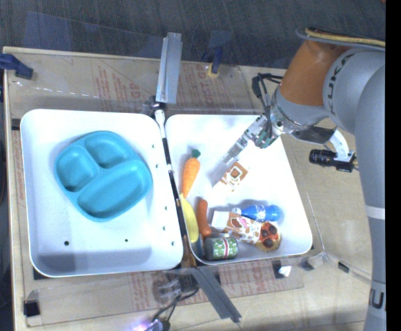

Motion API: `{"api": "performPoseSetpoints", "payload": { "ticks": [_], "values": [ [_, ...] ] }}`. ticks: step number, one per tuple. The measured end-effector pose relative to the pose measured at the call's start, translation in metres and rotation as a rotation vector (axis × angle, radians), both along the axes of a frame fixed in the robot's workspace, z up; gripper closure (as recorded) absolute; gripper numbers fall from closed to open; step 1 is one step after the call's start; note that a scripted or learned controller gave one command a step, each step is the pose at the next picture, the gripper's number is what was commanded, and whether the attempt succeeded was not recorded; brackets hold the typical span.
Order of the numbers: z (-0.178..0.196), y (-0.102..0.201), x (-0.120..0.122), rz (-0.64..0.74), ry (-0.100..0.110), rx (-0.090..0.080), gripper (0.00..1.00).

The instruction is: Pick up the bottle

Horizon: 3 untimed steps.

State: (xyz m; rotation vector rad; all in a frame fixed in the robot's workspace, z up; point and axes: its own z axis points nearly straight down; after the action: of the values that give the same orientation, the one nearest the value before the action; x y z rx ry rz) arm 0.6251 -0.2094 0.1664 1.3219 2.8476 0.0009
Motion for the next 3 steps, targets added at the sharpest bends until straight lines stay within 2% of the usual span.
{"api": "performPoseSetpoints", "payload": {
  "ticks": [1, 2, 3],
  "values": [
    [-0.056, -0.002, -0.053, 0.021, -0.018, -0.006, 0.0],
    [-0.002, 0.0, 0.017, -0.194, 0.0, 0.0, 0.0],
    [-0.075, 0.0, -0.033, -0.107, 0.004, 0.001, 0.0]
  ]
}}
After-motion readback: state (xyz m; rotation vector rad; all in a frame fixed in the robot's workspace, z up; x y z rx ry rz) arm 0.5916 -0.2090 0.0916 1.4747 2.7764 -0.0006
